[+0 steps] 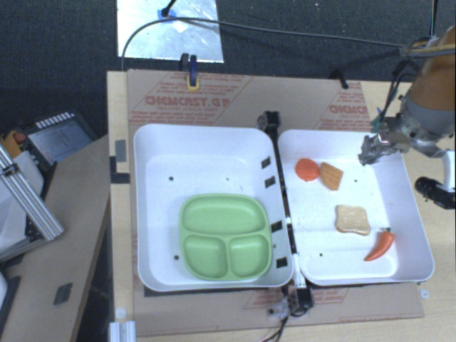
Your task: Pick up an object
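Nearest in the right bin (413, 191) lies a red-orange pepper (380, 245) by the near right corner, with a slice of toast (352, 220) just to its left and a little farther back. Beyond those, a red tomato (307, 169) and a tan pastry piece (331, 176) sit touching or nearly so. The left bin (153, 191) carries a green divided plate (225, 236) toward its near side. All four foods rest on the bin floor, so nothing is picked yet; choosing one, descending and closing remain. Farthest back, the hand (372, 150) hangs over the far right part of the right bin, apart from every item, holding nothing visible. Whether it stands wide or narrow I cannot tell; it is too small and blurred.
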{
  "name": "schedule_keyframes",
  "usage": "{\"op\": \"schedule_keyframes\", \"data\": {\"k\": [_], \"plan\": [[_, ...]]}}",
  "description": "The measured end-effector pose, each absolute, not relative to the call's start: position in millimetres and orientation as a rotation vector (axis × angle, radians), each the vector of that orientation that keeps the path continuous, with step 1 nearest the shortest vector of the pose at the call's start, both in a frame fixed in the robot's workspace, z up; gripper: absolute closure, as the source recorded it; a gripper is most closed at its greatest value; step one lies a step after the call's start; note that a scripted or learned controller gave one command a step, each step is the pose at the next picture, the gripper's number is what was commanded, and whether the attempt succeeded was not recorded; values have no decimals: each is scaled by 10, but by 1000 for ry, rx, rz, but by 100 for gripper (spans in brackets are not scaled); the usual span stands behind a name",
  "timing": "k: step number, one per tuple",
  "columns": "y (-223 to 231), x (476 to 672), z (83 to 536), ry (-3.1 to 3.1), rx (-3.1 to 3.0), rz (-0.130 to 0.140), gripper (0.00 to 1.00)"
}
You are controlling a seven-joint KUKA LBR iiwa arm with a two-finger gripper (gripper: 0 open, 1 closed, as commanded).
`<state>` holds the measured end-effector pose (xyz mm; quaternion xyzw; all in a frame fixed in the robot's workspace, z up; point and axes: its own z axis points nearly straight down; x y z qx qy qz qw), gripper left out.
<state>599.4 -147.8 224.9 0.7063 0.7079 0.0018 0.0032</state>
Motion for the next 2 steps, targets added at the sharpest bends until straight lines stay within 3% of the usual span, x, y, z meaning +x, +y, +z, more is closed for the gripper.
{"op": "schedule_keyframes", "data": {"k": [1,2], "plan": [[-1479,6004,2503,2223,2215,3,100],[-886,6002,2548,2232,2210,5,100]]}}
